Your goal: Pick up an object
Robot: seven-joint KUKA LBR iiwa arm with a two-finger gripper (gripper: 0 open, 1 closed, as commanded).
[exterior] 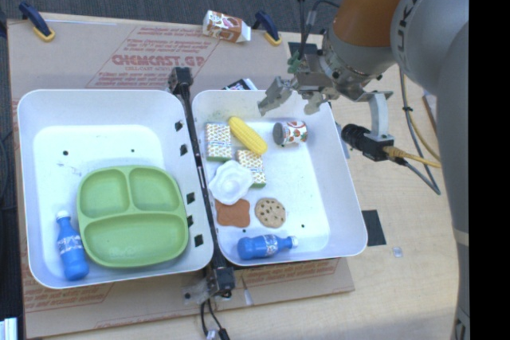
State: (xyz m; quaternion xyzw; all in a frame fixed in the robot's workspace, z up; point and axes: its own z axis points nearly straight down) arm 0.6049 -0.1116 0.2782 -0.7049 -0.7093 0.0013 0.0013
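White bin (pixel 339 195), can (pixel 291 132) below tool (pixel 293 99)

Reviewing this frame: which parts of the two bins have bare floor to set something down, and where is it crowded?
Left bin: bare floor along the back, behind the green plate. Right bin: bare strip down the right side, between the cookie and the wall, below the can. Crowded: the right bin's left half, from the corn to the blue bottle. The gripper hangs over its back edge.

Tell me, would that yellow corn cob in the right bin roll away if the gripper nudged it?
Probably. The yellow corn cob looks rounded and tapered, so it would likely roll in a curve. It leans against a checkered green packet, which may stop it leftward. It looks like a light plastic toy.
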